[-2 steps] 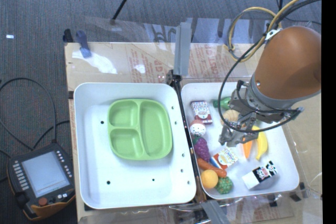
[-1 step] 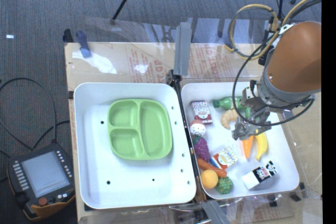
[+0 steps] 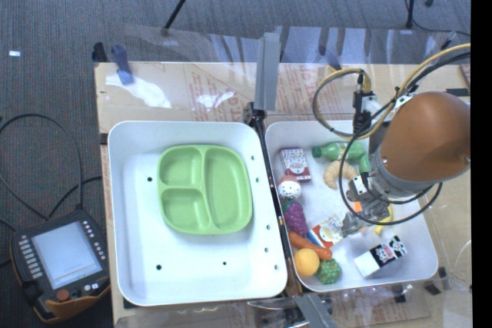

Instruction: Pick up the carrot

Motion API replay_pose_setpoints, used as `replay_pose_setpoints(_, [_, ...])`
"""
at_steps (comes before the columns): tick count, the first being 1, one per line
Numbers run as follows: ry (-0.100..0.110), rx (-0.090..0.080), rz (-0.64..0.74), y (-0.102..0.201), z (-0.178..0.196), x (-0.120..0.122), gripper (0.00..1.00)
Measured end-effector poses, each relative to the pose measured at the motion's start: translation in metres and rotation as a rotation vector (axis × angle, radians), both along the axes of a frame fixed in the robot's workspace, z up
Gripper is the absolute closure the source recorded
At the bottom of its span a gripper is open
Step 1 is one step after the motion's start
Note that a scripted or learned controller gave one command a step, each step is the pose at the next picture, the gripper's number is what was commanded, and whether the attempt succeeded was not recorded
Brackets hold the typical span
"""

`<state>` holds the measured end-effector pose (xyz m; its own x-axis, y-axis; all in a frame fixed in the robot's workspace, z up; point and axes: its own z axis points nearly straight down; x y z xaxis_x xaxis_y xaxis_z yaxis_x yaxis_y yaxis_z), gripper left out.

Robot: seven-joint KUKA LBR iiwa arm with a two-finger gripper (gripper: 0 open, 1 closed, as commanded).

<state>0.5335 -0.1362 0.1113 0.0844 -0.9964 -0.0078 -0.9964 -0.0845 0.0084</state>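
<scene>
The carrot point(image 3: 309, 244) is a small orange stick lying at a slant near the front left of the right bin point(image 3: 419, 238), between purple grapes point(image 3: 296, 217) and an orange fruit point(image 3: 307, 263). My gripper point(image 3: 358, 217) hangs below the orange wrist band over the middle of that bin, to the right of the carrot and a little behind it, apart from it. A small printed packet point(image 3: 330, 230) lies between the gripper and the carrot.
The right bin also holds a red box point(image 3: 294, 164), a green bottle point(image 3: 336, 151), a bread roll point(image 3: 334, 175), a green vegetable point(image 3: 329, 271) and a black-and-white carton point(image 3: 381, 255). A green divided plate point(image 3: 205, 188) sits in the left bin point(image 3: 131, 242).
</scene>
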Motion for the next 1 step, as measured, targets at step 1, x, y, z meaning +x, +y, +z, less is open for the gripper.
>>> replay_pose_setpoints(1, [-0.015,-0.001,0.007,0.0845,0.0786,0.0428,1.0])
